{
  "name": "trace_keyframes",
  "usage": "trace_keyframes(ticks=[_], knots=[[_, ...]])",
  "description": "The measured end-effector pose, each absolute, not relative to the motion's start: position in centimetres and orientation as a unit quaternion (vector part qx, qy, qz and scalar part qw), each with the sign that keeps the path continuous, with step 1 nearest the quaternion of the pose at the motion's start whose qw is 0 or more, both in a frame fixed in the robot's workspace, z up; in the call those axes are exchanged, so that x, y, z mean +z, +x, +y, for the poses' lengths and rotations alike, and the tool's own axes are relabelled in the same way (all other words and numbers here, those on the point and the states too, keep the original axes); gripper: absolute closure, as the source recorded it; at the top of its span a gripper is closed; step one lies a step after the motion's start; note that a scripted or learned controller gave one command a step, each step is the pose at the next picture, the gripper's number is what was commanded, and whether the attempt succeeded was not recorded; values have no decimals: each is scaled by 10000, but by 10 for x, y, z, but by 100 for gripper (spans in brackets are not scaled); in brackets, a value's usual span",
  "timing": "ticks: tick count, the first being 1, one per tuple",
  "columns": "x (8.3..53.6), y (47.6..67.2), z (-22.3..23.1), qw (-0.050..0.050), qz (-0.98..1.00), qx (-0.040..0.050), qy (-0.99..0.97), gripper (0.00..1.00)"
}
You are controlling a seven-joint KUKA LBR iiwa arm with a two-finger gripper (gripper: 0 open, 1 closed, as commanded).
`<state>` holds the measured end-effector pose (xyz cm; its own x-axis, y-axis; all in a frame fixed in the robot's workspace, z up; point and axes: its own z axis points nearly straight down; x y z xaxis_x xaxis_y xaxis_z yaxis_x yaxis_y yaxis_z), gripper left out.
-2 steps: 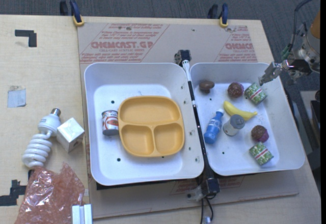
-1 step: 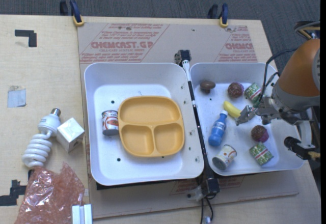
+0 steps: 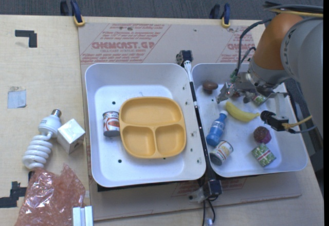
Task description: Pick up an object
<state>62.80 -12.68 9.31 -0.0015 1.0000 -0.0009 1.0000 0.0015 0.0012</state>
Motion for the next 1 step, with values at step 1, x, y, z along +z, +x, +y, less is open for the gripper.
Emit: trace_keyframes(ticks=[1], knots=[[92,555,-111,0,7066,-1,7077,0]])
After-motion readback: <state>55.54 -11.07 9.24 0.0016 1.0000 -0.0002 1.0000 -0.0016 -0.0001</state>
